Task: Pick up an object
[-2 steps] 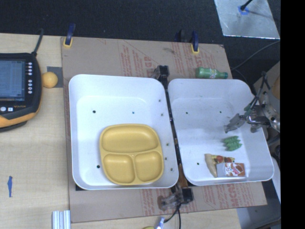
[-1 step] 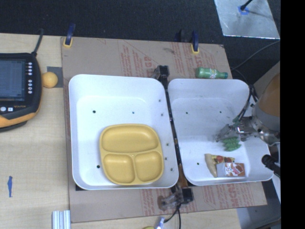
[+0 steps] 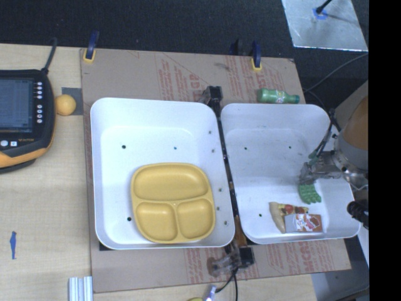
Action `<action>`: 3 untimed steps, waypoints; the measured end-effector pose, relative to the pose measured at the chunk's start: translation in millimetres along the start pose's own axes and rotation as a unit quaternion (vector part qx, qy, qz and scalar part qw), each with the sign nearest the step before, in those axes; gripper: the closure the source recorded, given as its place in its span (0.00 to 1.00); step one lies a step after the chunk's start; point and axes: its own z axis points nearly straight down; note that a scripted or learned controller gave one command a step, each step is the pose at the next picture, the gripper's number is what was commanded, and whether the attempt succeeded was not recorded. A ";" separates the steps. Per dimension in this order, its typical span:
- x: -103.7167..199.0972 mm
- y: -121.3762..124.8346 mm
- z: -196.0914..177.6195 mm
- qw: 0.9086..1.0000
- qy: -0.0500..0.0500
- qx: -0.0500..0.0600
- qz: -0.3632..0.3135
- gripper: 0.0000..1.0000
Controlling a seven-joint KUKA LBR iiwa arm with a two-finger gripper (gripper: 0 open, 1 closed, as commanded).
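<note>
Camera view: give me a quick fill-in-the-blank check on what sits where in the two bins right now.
1. The yellow divided tray lies in the ____ bin of the view.
2. The end effector is just above a small ____ object in the right bin.
3. The pizza slice toy lies beside a small ____ box.
4. The green bottle lies ____ the bins, on the cardboard.

Missing words: left; green; red; outside

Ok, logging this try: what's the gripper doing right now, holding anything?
Gripper: over the right bin, right above the green toy; open or shut cannot be told, and no hold is visible.
</note>
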 end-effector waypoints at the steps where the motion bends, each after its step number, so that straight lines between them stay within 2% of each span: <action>1: 0.0 0.0 0.0 1.000 0.000 0.000 0.000 0.00; 2: -8.3 2.7 22.1 1.000 0.000 0.000 0.001 0.00; 3: -9.0 2.7 11.9 1.000 0.001 0.001 0.000 1.00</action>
